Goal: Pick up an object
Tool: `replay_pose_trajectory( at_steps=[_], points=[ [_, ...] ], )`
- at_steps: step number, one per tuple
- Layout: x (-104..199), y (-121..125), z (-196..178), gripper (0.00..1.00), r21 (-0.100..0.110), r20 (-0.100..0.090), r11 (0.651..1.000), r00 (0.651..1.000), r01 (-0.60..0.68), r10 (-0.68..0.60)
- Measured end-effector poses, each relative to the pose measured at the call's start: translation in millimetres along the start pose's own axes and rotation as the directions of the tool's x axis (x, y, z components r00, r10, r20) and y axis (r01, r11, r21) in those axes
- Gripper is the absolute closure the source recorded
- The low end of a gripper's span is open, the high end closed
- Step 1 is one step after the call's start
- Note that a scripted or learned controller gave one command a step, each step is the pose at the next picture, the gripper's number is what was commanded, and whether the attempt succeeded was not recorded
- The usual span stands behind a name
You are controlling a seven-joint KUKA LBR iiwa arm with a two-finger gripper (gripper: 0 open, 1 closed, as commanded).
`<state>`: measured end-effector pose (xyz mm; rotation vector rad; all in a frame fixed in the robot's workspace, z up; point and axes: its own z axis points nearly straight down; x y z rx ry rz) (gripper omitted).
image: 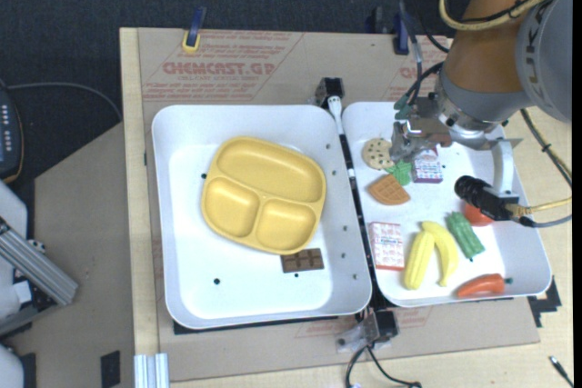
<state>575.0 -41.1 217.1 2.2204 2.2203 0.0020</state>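
- Camera view: two white bins sit side by side on the worktop (227, 59); the left bin (173, 195) and the right bin (532, 263) touch along a shared middle rim.
- The left bin holds a yellow divided tray (264, 194) near its centre, with bare floor along the left and near walls, and a small brown chocolate bar (302, 262) just beside the tray's near edge.
- The right bin is crowded (little free floor between items): a cookie (375, 152), a waffle (388, 190), a red-and-white packet (387, 245), a banana (430, 253), a green vegetable (466, 234), an orange-red piece (479, 285).
- The banana's long axis runs roughly from far to near, slightly tilted, its two fingers side by side.
- The pincer (407, 150) hangs over the far part of the right bin, just beside the cookie; whether it is wide or narrow I cannot tell.
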Motion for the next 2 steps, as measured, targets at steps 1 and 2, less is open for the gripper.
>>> replay_pose_trajectory(
  at_steps=[1, 2],
  points=[
    [1, -5, -18, 1.0, -0.001, 0.0, 1.0, 1.0, 0.001, -0.001],
    [2, -7, 4, 1.0, 0.007, -0.001, 1.0, 1.0, -0.001, 0.001]
  ],
)
